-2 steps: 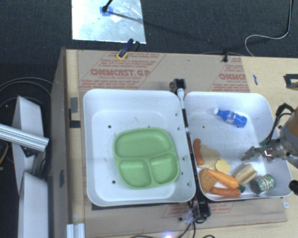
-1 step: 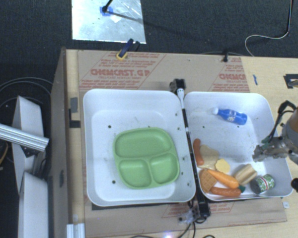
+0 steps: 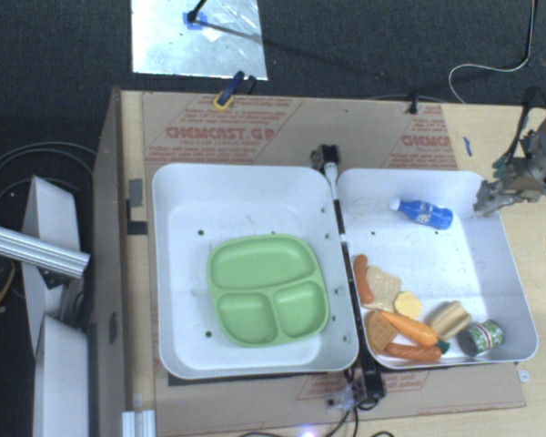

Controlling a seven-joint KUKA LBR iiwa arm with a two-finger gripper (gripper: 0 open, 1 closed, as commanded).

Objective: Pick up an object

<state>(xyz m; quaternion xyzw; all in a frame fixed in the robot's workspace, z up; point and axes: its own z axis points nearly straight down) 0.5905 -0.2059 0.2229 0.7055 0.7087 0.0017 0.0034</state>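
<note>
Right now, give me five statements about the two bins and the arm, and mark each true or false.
1. The green divided plate lies in the left bin. True.
2. The blue bottle stands upright in the left bin. False: it lies on its side in the right bin.
3. The carrot lies among the toy food near the right bin's front edge. True.
4. The gripper is over the green plate. False: it is at the right bin's far right corner.
5. The small can lies in the right bin's front right corner. True.
</note>
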